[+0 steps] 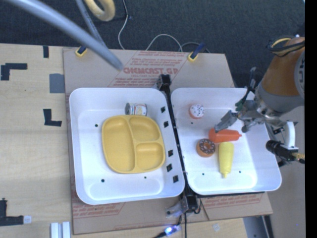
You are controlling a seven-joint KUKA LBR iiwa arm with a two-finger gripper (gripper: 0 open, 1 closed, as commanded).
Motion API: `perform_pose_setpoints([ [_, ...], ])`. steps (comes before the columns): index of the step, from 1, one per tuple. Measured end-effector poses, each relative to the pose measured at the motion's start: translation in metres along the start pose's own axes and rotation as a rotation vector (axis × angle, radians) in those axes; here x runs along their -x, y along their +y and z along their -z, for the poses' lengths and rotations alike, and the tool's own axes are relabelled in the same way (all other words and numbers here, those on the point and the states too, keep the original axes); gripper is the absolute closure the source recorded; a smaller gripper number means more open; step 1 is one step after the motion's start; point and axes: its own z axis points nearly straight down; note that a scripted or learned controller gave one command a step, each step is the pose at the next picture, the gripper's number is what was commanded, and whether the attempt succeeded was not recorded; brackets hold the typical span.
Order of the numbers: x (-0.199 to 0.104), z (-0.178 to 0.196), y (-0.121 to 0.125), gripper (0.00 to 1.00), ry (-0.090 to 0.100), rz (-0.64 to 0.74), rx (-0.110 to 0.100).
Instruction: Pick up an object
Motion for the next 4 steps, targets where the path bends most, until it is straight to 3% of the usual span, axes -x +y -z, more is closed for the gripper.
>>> perform_pose_setpoints([
  [1, 0.0, 0.007, 0.003, 0.0, -0.002, 0.003, 0.012],
  [2, -0.007, -0.056, -0.001, 0.0, -0.001, 0.003, 0.007],
  [3, -0.007, -0.093, 0.004, 0.0, -0.001, 0.001, 0.023],
  [4, -0.01, -0.08, 0.007, 1.0, 0.0, 0.005, 0.032],
])
